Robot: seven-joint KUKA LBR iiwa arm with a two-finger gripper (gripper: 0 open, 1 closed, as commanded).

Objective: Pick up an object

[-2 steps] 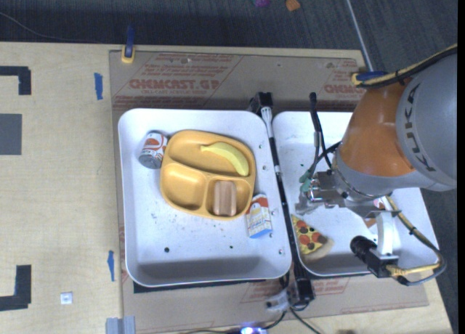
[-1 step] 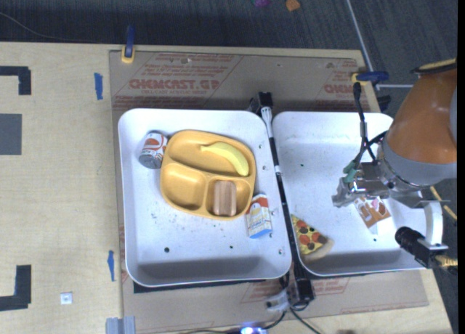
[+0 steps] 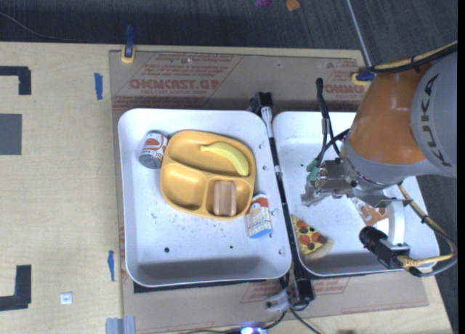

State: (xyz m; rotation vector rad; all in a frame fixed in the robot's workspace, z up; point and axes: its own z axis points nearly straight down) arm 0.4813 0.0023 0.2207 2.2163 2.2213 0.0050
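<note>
My gripper (image 3: 320,186) hangs low over the middle of the right bin (image 3: 290,131), under the grey and orange arm (image 3: 392,125). A pizza slice toy (image 3: 311,237) lies just below it near the bin's front left corner, apart from the gripper. An orange and white item (image 3: 373,213) peeks out to the gripper's right, partly hidden by the arm. In the left bin (image 3: 138,245) a yellow divided plate (image 3: 182,184) holds a banana (image 3: 228,155) and a brown block (image 3: 223,197). A small can (image 3: 152,149) lies at the plate's left, and a small white carton (image 3: 259,217) at its lower right.
A black rail (image 3: 270,144) runs between the two bins. Cables and a black fitting (image 3: 383,246) hang off the arm over the right bin's front right part. Both bins rest on a cardboard sheet (image 3: 232,71) on the wooden bench.
</note>
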